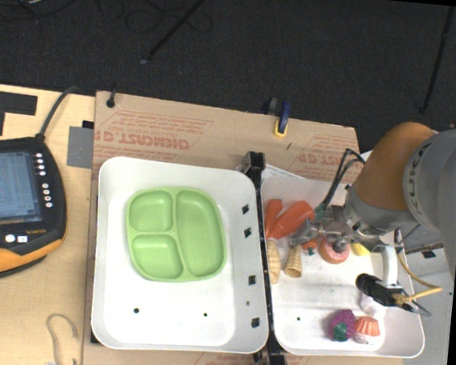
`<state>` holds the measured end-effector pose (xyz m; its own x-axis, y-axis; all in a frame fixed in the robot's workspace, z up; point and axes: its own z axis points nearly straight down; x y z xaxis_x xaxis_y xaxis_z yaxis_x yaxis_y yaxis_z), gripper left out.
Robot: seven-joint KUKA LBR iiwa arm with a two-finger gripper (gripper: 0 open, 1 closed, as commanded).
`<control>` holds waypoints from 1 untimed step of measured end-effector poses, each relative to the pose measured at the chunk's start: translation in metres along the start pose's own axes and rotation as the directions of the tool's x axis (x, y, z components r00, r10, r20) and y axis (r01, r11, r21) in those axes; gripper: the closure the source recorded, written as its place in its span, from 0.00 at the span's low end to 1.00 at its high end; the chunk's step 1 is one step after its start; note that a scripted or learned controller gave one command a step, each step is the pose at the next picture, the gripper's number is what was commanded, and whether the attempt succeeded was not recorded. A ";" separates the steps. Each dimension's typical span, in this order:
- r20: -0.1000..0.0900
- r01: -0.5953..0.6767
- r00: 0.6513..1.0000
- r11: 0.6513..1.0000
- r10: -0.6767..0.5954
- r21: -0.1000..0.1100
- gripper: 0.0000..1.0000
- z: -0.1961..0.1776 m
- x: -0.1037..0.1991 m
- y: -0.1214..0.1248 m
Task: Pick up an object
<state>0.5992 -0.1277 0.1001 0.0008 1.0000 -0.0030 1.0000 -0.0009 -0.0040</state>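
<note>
Step in hand: the arm (411, 177) is reaching in from the right of the frame and hanging low over the upper part of the right bin (317, 341); judged from this, it is working at the approach to a grasp, with nothing lifted yet.
Jaws: the gripper (325, 232) is sitting among the toys at the middle right of the frame; how the jaws stand I cannot tell, since the wrist is hiding them.
Nearest candidates: an orange carrot-like toy (289, 217) is lying just left of the gripper, and a pink round toy (335, 253) is lying just below it.
Other things in that bin: two waffle cones (283, 261) are lying near the divider, and a purple-and-green toy (341, 325) beside an orange cupcake-like piece (367, 327) is lying at the lower right.
Left bin: the left bin (110, 303) is carrying a green divided plate (176, 235), well apart from the gripper.
Next move calls for: settling on one toy, probably the carrot or the pink one, closing squarely on it, then rising straight so the neighbours are not dragged along.
Risk: the toys are crowding together there, so a pinch may catch two or slip off.
</note>
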 end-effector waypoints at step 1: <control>-0.003 0.001 1.000 1.000 -0.001 -0.005 0.00 0.009 0.002 0.002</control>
<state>0.6010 -0.1262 0.0912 -0.0004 1.0000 -0.0004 1.0000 0.0004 0.0007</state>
